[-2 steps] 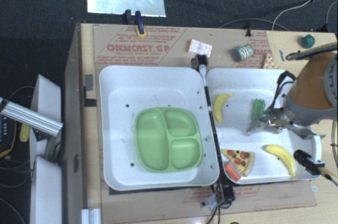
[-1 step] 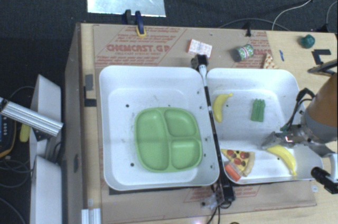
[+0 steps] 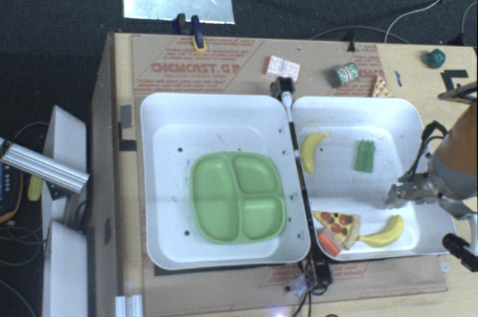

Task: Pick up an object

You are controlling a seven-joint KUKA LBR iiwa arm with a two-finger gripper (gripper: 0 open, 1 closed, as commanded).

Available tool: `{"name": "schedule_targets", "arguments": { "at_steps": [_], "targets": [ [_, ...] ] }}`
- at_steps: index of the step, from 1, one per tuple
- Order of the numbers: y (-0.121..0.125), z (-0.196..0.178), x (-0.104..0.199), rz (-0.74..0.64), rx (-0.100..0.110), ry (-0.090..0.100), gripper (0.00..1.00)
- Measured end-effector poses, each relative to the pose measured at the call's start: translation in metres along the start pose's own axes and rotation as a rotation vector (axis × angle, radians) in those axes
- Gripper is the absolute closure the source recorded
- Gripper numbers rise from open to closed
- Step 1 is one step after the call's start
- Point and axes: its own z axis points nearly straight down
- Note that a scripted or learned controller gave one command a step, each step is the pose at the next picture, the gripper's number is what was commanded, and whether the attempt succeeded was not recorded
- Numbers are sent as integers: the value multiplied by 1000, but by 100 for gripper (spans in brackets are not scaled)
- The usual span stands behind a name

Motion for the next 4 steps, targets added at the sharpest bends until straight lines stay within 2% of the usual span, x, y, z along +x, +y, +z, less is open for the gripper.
{"name": "schedule_targets", "arguments": {
  "at_steps": [1, 2, 3, 4],
  "targets": [
    [0, 0, 0, 0, 0, 0, 0],
    [6, 11, 54, -1, 3, 1, 0],
    [91, -45, 76, -2, -1, -1, 0],
    [164, -63, 93, -3, 0, -1, 0]
  ]
}}
